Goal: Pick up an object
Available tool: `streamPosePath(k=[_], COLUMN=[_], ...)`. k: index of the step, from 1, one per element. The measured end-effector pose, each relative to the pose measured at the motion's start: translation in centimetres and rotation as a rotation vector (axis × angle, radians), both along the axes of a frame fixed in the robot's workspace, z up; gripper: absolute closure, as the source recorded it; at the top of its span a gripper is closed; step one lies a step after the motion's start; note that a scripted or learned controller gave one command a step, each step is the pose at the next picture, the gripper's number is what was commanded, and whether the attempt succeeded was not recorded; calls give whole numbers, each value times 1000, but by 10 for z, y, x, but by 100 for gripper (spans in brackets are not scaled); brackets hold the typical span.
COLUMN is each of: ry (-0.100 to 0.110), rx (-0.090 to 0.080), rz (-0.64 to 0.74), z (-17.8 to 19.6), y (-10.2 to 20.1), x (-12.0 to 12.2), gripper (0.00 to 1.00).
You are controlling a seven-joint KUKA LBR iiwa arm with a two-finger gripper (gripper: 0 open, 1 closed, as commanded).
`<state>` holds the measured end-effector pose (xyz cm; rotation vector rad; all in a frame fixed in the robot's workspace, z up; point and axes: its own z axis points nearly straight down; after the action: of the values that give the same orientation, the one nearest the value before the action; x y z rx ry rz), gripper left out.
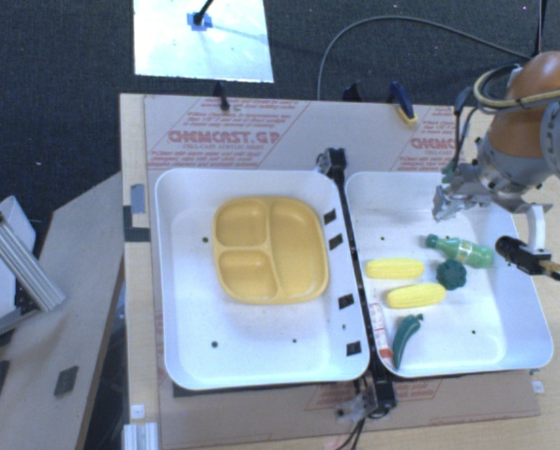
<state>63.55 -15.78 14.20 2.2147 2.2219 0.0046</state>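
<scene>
Gripper [446, 206] is hanging over the right bin [392, 195] – whether it is parted or closed, I cannot tell. Nearest pick, the green bottle [460, 250], is lying at its five o'clock – I'd be coming straight down across its narrow body.

My desk [139, 251]: two bins side by side. Left bin [190, 364]: tray [268, 249], centred. Right bin [519, 345]: bottle [461, 250] rearmost, broccoli [451, 274] just before it, two corns [395, 269] [416, 295] left, pepper [406, 335] frontmost.
</scene>
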Motion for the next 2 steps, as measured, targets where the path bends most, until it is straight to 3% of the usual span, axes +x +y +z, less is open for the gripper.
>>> streamPosePath(k=[2], ry=[-4], rx=[-2], rz=[2], z=[124], y=[-1], x=[1], gripper=[100])
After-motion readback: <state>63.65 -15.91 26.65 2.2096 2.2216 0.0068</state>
